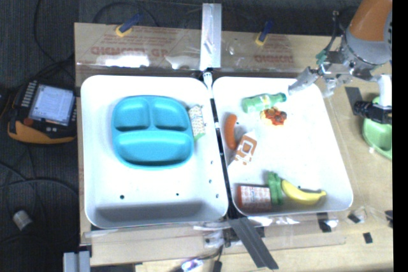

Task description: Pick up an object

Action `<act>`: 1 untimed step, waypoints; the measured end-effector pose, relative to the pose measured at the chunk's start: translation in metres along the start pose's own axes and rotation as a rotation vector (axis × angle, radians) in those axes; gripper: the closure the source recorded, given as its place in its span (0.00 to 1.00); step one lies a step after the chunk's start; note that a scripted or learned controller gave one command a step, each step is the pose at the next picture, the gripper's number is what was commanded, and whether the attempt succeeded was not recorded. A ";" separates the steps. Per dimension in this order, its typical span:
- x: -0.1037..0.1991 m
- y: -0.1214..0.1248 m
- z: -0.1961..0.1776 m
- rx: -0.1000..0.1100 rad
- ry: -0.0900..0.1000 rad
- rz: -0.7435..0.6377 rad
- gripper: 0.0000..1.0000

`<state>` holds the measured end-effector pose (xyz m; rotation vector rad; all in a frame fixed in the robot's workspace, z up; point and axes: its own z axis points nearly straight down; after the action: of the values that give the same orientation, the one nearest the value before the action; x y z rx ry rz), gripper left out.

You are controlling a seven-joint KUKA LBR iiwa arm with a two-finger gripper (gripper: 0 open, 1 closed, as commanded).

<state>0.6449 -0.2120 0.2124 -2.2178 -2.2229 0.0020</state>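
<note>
Hovering over the right bin's point(331, 137) far right corner, the gripper point(299, 85) holds nothing visible; finger spacing cannot be told. Green bottle point(262, 101) lies just left of it.

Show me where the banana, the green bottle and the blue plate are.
banana point(305, 193): camera view, middle of its yellow body.
green bottle point(260, 102): camera view, middle of its body.
blue plate point(153, 130): camera view, ridge between its compartments.
</note>
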 end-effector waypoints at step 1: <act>0.072 -0.025 0.066 0.002 0.000 0.053 0.00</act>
<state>0.6193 -0.1403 0.1464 -2.2747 -2.1631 0.0041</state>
